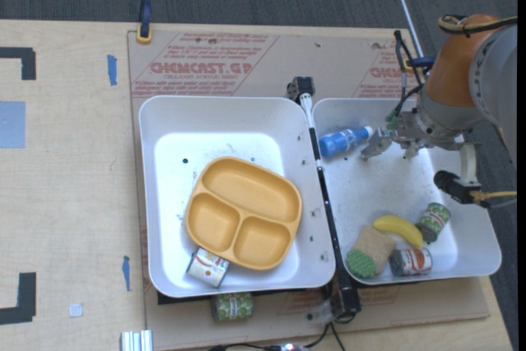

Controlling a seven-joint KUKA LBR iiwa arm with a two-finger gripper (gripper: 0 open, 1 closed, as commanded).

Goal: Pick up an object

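Observation:
My gripper [391, 147] hangs over the far end of the right bin [485, 255], its two fingers spread apart with nothing between them. A blue bottle [341, 140] lies on its side just left of the gripper, close to the left fingertip; I cannot tell whether they touch. At the near end of the same bin lie a yellow banana [399, 230], a green can [433, 222], a red-and-white can [410, 261], a tan slab [374, 243] and a green round piece [359, 262].
The left bin [156, 177] holds a yellow divided plate [244, 212] and a small white-and-red can [207, 267] at its near edge. Another green can [233, 307] lies on the bench in front of that bin. A black clamp [302, 86] sits between the bins' far corners.

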